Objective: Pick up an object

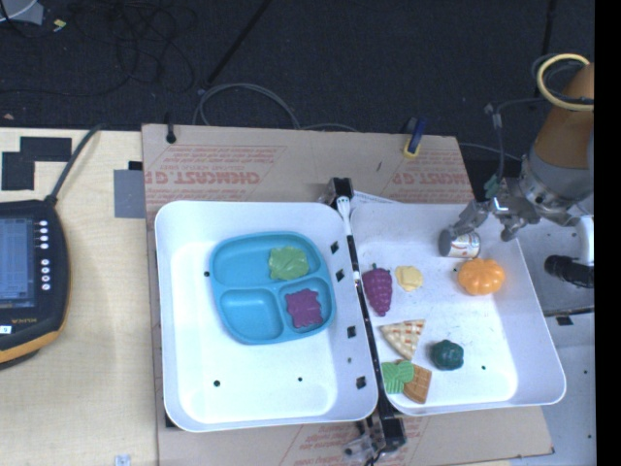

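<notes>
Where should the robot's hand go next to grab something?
Probably a small drop toward the orange toy pumpkin. The hand hovers at the right bin's upper edge, just up-left of the pumpkin, with nothing seen between its fingers. That toy is nearest.

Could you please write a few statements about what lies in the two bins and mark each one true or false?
1. The blue tray sits in the left bin. True.
2. The purple grapes lie inside the blue tray. False: they lie in the right bin, near the divider.
3. The orange pepper lies in the right bin. True.
4. The gripper hangs over the left bin. False: it is over the right bin's far side.
</notes>
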Motion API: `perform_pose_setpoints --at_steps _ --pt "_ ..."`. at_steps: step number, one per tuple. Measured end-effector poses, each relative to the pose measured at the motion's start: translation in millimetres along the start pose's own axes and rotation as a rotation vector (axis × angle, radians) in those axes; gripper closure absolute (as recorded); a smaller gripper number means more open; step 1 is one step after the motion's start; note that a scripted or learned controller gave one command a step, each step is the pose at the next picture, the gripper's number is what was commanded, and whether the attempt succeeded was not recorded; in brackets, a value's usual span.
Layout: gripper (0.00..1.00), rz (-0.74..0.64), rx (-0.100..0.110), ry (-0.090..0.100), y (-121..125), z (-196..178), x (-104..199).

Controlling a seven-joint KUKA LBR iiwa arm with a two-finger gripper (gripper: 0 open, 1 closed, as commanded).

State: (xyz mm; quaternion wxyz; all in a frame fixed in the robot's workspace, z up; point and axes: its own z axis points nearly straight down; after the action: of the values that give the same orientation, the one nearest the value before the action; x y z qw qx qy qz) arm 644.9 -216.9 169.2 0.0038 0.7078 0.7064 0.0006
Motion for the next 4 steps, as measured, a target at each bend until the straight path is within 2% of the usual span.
perform_pose_setpoints --at_steps 1,2,3,4 --pt "0.0 -0.003 0.014 0.006 -30 86 6" --pt "0.0 -0.008 0.014 0.01 -2 82 97" --pt "0.0 0.002 0.001 0.0 -1 1 16" --pt "0.0 -0.001 0.014 0.006 -42 86 4"
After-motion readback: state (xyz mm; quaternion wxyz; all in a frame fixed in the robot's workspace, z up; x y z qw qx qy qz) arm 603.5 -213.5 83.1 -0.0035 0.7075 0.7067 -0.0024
